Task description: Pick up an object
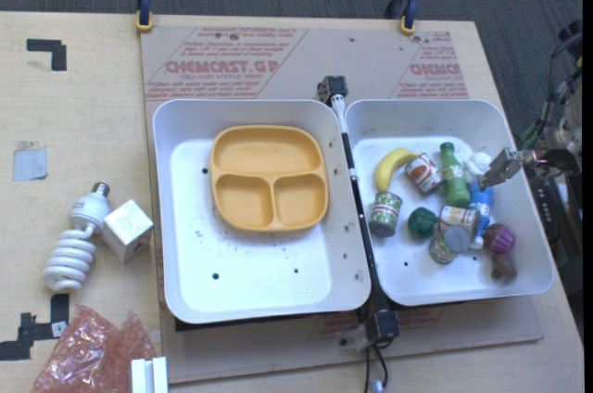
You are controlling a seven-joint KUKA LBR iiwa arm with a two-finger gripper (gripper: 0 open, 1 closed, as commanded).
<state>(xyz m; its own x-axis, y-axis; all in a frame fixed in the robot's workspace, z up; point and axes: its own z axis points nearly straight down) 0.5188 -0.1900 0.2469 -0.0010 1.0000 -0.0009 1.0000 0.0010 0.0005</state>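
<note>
Nearest, at the left front of the desk (65, 113): crinkled reddish plastic bag (83, 352), with a white spiral light bulb (74, 243) just beyond it and a white cube (128, 227) touching the bulb's right side.

Further right, two white bins side by side on a brown printed board (232, 57), clamped at its far edge by two blue clamps (145, 8).

Left bin (185, 289): holding one yellow divided tray (271, 176), lying flat toward the far side.

Right bin (408, 275): crowded with small objects (445, 206), the things to pick from, all gathered in the right half. Among them, a banana (394, 164) at the left of the heap, a red-labelled can (423, 173) touching it, a green bottle (454, 173) lying beside that, a small can (384, 213) nearer the front, a blue bottle (480, 201), a purple piece (500, 238) and a brown lump (503, 267) at the near right.

Jaws: reaching in over the right bin's right rim, tilted down toward the left, tip just above the blue bottle and beside a white item (477, 163). Cannot tell how far open; nothing seen gripped or lifted.
</note>
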